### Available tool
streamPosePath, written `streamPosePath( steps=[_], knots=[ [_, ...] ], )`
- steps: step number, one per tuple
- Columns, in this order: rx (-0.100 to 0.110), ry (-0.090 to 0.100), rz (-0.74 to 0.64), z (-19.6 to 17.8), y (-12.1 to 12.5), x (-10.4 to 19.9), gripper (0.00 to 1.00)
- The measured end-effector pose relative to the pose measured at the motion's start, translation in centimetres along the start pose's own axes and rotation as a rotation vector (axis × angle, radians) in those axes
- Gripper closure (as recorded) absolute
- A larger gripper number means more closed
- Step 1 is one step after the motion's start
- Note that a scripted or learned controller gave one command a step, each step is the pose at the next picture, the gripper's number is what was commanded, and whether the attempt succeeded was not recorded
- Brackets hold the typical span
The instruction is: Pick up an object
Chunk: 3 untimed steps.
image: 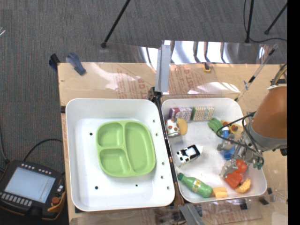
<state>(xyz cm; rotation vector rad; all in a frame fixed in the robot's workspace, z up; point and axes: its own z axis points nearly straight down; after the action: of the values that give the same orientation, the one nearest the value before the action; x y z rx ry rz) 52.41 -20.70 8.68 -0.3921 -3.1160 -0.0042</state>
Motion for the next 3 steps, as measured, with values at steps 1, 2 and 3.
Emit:
streamPosePath(
  steps=[1,2,3],
  knots=[
    [-0.001,-0.002,-0.005,-0.96,0.15,-0.09,1.00],
    [-0.001,-0.001,-0.005,-0.92,0.17,-0.06,0.00],
    [0.000,0.000,0.005,-0.03,-0.32,0.88,0.00]
  ],
)
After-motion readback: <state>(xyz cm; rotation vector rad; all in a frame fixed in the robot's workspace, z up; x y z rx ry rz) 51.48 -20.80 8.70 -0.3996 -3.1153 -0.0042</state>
